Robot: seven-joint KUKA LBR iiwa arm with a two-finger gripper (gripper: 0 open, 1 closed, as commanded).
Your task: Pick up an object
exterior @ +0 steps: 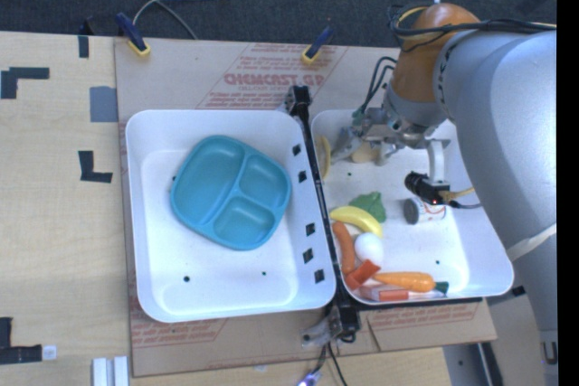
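My arm (507, 104) reaches in from the right and hangs over the far part of the right bin (479, 262). The orange band (425, 59) sits above the wrist. My pincer (375, 140) is low at the bin's far left corner, near the wall shared with the left bin (145, 194). A pale object (365, 153) lies right at the pincer, but I cannot tell whether it sits between the jaws, so I report nothing as held. Whether the pincer is spread or pressed together cannot be told from this angle; the wrist hardware covers it.

The rest of the right bin's contents gather along its left wall and near edge. A green piece (369, 205) lies mid-bin, just beside the banana (357, 219). A white egg (368, 246) touches the banana's near side. An orange sausage shape (344, 247) runs along the left wall beside the egg. A red piece (365, 271) lies just below the egg. A carrot (407, 281) lies along the near edge, green end towards the right. A small grey disc (411, 211) sits apart, towards the middle right of the bin.

The left bin holds a blue divided plate (231, 192), roughly central, lying flat, with three compartments.

Both bins rest on a cardboard sheet (262, 77) clamped at its far edge by two clips (136, 39).
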